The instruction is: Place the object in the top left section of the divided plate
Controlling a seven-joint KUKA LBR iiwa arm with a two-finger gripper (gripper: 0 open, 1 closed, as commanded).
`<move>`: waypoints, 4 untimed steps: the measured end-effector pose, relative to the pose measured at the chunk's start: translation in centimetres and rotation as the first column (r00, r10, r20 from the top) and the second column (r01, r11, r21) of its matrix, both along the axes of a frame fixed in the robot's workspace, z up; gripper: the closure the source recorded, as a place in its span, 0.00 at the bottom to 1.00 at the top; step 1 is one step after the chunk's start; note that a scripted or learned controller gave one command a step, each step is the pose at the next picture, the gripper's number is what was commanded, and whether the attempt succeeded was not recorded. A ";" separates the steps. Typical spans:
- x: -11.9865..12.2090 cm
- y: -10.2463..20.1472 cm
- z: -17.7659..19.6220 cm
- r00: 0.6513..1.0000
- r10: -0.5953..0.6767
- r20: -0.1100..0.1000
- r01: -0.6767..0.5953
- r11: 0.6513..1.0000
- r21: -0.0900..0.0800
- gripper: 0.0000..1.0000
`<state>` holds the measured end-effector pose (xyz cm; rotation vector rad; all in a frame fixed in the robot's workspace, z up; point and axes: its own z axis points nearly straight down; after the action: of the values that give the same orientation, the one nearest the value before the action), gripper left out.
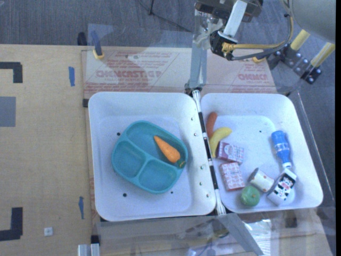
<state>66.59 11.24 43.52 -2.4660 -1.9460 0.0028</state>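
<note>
Green apple (250,196) and cartons lie nearest in the right bin (306,143). Orange carrot (167,149) rests tapered in the teal divided plate (128,167), upper right section. My claw (205,31) hangs beyond the bins; its grip state I cannot tell.

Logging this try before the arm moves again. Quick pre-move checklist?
1. Carrot on the divided plate: ok, it lies in one section along the plate's far-right side.
2. Is that the top left section: cannot tell, the plate sits rotated.
3. Plate inside the left bin: ok.
4. Pincer clear of both bins: ok, it is up beyond their far edge.
5. Pincer holding nothing: cannot tell.
6. Remaining items settled in the right bin: ok.
</note>
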 end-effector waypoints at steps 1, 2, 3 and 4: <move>0.1 1.2 0.0 0.996 0.085 0.002 -0.085 0.996 0.000 1.00; 0.1 1.3 0.0 0.996 0.086 0.002 -0.086 0.996 0.000 0.00; 0.1 1.4 1.1 0.996 0.087 0.005 -0.087 0.996 -0.001 1.00; 0.1 1.6 2.2 0.996 0.090 0.008 -0.090 0.996 -0.002 1.00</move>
<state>66.70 12.87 45.71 -2.3805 -2.0600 -0.0050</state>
